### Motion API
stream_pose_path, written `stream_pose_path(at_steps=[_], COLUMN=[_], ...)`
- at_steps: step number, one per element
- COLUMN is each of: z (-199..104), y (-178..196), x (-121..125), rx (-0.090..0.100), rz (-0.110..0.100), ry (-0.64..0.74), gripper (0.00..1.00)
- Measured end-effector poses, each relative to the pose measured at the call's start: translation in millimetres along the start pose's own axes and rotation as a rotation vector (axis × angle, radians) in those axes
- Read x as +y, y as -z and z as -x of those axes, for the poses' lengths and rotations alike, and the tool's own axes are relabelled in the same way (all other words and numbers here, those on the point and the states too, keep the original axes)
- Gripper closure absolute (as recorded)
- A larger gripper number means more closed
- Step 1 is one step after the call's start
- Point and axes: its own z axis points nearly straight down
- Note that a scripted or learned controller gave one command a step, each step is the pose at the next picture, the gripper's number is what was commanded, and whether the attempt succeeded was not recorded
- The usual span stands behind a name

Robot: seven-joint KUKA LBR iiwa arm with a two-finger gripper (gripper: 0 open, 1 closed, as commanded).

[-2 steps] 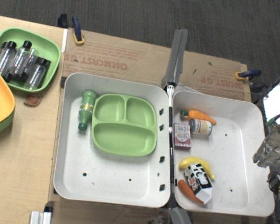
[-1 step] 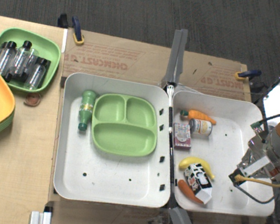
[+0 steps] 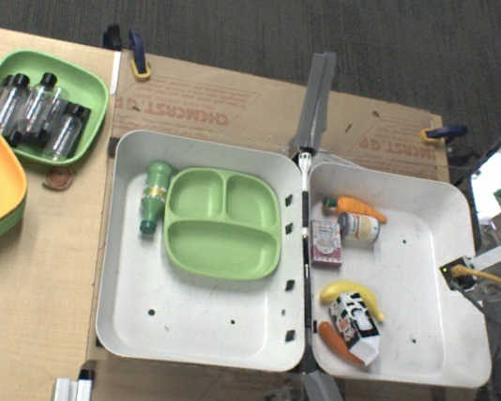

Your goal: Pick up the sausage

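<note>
The sausage (image 3: 341,344), reddish-orange, lies low in the right bin (image 3: 424,300) near its front-left corner, partly under a black-and-white carton (image 3: 358,323) that touches a banana (image 3: 349,294), so a grasp would likely have to come from its free left end. Farther back sit a carrot (image 3: 360,207), a can (image 3: 360,227) and a pink box (image 3: 325,241), its print too small to read. The cardboard (image 3: 217,115) under the bins bears mirrored red lettering. Whether the hand is open cannot be told.
</note>
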Motion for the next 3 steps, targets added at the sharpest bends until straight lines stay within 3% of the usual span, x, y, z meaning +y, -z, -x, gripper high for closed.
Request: stream_pose_path(at_steps=[1, 3], z=[10.8, 11.0], y=[24.1, 37.7], x=[40.5, 39.9], rx=[-0.001, -0.015], rz=[0.0, -0.004], ry=[-0.205, -0.196], gripper=[1.0, 1.0])
